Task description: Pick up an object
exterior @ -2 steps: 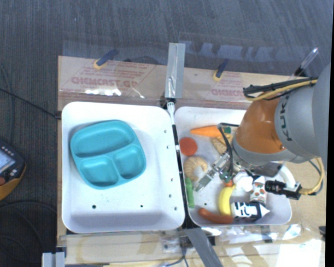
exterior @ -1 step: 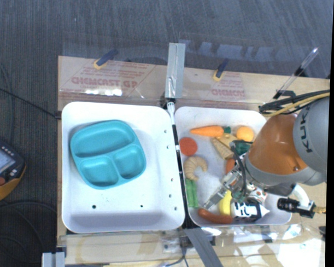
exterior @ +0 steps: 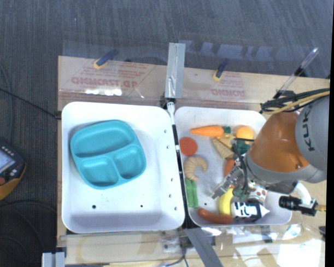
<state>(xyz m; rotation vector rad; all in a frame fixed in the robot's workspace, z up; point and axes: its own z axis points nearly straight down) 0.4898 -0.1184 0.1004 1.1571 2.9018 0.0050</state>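
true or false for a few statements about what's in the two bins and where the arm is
1. The blue tray lies in the left bin. True.
2. The carrot lies in the left bin. False: it is in the right bin, near the far wall.
3. The gripper is over the right bin. True.
4. The croissant rests on the blue tray. False: it lies in the right bin.
5. The tray has three compartments. True.

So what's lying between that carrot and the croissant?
In the camera view, a flat red-orange disc lies between the carrot and the croissant, near the bin's left wall.
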